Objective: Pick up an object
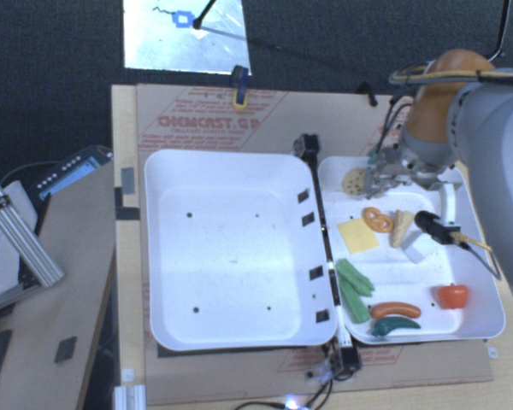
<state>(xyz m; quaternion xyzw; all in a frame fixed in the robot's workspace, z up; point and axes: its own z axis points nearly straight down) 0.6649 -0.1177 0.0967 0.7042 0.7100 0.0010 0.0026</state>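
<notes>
Hand (pixel 383 176) low over the right bin's (pixel 487 310) upper left corner.
Whether it is clenched or released cannot be told. Just left of it lies a round cookie (pixel 353 182); below it, toward mid-bin, a pretzel (pixel 377 219) and a yellow cheese slice (pixel 357 236) — then green beans (pixel 354 282), a sausage (pixel 395 310) and a tomato (pixel 452 295) toward the lower right. The left bin (pixel 167 254) sits mid-frame on the bench (pixel 197 114).
</notes>
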